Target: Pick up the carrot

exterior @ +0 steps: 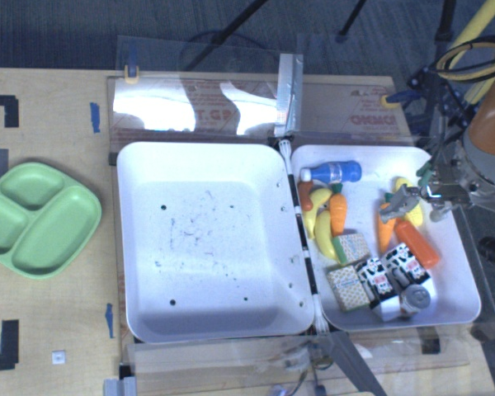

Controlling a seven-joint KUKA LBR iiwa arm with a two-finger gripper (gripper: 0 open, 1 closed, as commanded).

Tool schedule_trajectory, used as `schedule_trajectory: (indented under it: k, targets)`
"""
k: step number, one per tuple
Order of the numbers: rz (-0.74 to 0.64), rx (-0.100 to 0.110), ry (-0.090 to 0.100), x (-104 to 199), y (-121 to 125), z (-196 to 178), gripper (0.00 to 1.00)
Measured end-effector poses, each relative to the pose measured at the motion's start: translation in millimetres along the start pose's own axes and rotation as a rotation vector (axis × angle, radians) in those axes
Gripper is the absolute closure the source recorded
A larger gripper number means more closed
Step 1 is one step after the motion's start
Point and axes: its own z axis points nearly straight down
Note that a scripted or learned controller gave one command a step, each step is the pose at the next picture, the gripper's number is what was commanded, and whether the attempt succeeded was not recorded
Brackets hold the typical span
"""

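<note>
A: Where do we see the carrot (pixel 338 212)?

B: In the right bin (pixel 458 246), left part, lying beside the yellow banana (pixel 320 221), just below the blue bottle (pixel 334 172).

A: And our tool (pixel 412 193)?

B: It hangs over the same bin's right side, well apart from that carrot, right of it, close over a second orange piece (pixel 385 231). We cannot tell how its fingers stand. The left bin (pixel 140 180) sits alongside, a green tray (pixel 40 219) on the tabletop (pixel 58 106).
</note>
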Motion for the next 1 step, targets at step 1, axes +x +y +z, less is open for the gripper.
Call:
schedule_trajectory:
  k: [1]
  targets:
    - [-0.086, -0.003, -0.002, -78.3, 76.6, 9.6, 0.00]
